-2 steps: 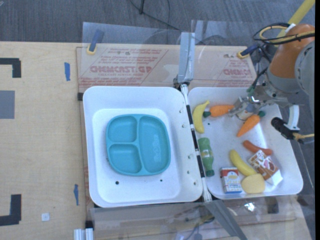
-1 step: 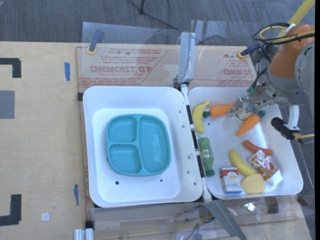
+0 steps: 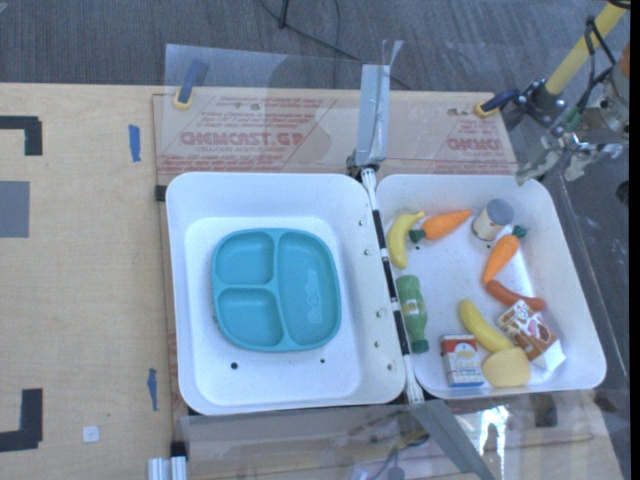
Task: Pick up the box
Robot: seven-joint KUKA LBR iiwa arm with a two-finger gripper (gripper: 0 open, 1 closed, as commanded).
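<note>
Claw (image 3: 560,158): hovering beyond right bin's far right corner, carrying nothing; grip state cannot tell. Small red-and-white cardboard box (image 3: 461,359): lying untouched at shallow white right bin's (image 3: 585,313) near edge, touching yellow lemon (image 3: 507,368). Pickup not begun.

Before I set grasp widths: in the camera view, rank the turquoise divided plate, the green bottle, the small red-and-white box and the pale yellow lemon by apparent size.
1. Turquoise divided plate, by far the largest.
2. Green bottle.
3. Small red-and-white box and pale yellow lemon: too alike to rank.
</note>
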